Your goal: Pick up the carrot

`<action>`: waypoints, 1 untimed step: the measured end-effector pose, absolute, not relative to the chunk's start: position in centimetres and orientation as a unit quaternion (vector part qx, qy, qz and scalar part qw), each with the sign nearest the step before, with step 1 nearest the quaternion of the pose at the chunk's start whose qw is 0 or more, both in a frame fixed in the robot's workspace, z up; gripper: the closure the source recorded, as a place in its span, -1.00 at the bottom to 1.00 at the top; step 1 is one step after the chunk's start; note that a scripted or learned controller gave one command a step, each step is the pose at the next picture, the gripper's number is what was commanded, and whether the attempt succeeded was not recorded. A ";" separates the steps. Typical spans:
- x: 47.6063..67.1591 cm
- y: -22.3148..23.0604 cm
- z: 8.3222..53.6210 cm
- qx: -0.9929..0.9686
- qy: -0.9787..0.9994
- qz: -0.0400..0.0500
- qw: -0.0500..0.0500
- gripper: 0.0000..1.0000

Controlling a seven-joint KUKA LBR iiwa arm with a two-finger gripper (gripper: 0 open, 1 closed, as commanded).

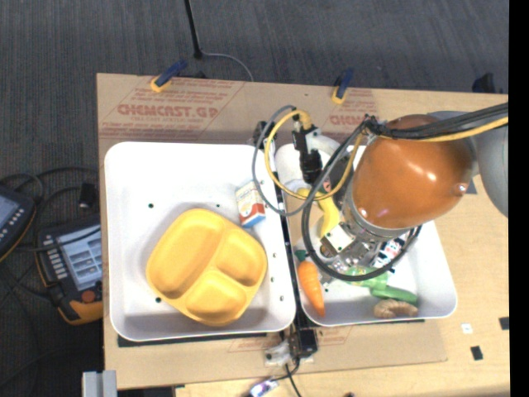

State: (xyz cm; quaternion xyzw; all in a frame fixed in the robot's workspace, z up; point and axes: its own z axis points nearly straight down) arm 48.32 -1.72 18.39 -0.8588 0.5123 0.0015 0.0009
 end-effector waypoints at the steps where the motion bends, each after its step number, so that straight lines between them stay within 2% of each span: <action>1: 48.3 -1.7 18.4 -0.859 0.512 0.002 0.001 -1.00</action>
